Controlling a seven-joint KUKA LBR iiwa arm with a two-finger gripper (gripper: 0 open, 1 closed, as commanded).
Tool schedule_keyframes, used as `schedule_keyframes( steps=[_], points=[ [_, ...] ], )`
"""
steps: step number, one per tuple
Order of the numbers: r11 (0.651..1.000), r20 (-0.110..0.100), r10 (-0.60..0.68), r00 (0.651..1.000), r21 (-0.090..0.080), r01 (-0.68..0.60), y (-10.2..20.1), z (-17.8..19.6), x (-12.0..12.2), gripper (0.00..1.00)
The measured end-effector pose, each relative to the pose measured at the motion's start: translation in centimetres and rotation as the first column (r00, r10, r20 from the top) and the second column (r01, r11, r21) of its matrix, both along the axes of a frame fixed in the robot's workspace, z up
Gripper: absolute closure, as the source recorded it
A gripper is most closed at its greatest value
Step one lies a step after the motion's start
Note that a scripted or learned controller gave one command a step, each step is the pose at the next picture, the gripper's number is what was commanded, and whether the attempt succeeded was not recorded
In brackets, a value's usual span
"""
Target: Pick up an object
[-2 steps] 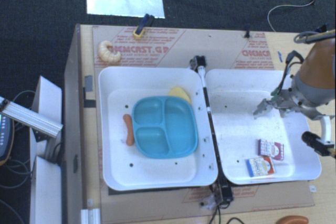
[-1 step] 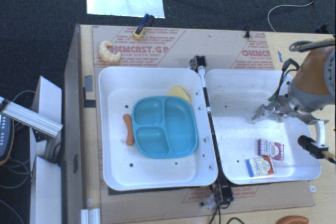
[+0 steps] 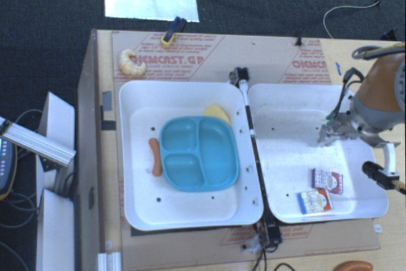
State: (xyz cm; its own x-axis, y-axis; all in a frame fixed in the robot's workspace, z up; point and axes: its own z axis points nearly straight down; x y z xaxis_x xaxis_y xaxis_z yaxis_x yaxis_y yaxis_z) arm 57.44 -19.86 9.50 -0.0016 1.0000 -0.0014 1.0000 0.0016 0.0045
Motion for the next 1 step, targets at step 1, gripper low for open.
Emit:
schedule_keyframes(
  steps=[1],
  points=[
    [1.000, 0.000, 0.000, 1.000, 0.000, 0.000, 0.01, -0.01, -0.01, 0.00]
  ],
)
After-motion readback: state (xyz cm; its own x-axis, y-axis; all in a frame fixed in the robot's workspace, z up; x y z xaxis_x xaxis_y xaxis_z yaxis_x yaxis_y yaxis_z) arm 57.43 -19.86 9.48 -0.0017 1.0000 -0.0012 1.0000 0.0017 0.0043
